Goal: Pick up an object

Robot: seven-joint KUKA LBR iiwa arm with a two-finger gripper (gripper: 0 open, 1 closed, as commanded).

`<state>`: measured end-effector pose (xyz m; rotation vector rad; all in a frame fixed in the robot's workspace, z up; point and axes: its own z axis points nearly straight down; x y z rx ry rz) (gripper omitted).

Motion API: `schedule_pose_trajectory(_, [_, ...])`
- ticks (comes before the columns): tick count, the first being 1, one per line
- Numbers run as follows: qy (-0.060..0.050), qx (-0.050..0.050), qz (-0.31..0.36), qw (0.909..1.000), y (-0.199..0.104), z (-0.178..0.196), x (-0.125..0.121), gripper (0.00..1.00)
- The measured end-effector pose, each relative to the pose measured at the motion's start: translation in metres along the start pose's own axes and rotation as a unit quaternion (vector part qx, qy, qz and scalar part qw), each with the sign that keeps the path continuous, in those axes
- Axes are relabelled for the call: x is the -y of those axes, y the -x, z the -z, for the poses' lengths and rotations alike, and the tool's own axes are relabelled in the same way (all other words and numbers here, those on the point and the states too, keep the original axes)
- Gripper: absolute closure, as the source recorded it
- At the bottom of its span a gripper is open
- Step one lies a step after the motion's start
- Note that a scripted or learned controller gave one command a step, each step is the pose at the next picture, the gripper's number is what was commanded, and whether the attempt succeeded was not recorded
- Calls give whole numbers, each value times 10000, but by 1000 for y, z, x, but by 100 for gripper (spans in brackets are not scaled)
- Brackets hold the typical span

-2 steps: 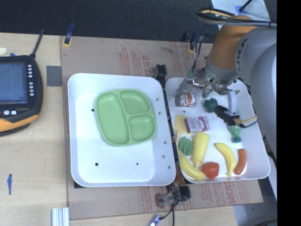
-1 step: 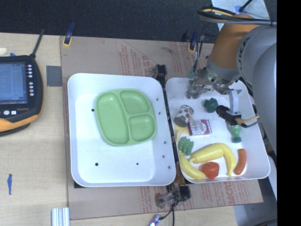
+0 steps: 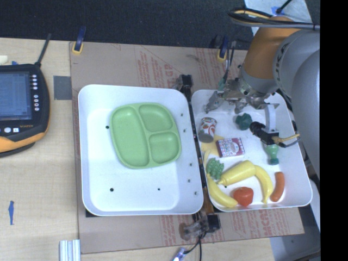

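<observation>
The pincer [image 3: 225, 99] hangs over the far edge of the right bin [image 3: 304, 197]; whether it is spread or pressed together cannot be told, and nothing shows pinched in it. Just beside it in the bin lie a small can [image 3: 207, 128], a teal piece [image 3: 243, 120] and a pink packet [image 3: 230, 146]. Toward the near edge sit broccoli [image 3: 215, 168], a yellow pepper [image 3: 237, 173], a banana [image 3: 265, 182], a tomato [image 3: 244, 196] and a sausage [image 3: 278, 186]. The left bin [image 3: 98, 194] holds a green divided plate [image 3: 145, 134]. A teach pendant [image 3: 19, 110] rests at the worktop's [image 3: 38, 200] left edge.
</observation>
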<state>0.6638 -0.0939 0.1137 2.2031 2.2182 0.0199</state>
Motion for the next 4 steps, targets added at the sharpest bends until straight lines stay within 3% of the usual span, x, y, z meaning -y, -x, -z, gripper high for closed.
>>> schedule_pose_trajectory(1, [-110,-7,-22,9999,39,26,12,0])
schedule_pose_trajectory(2, [-123,-5,-16,9999,75,-12,25,0])
schedule_pose_trajectory(3, [-126,-3,-11,9999,76,-1,25,100])
schedule_pose_trajectory(4, [-113,-8,-9,9999,8,37,7,100])
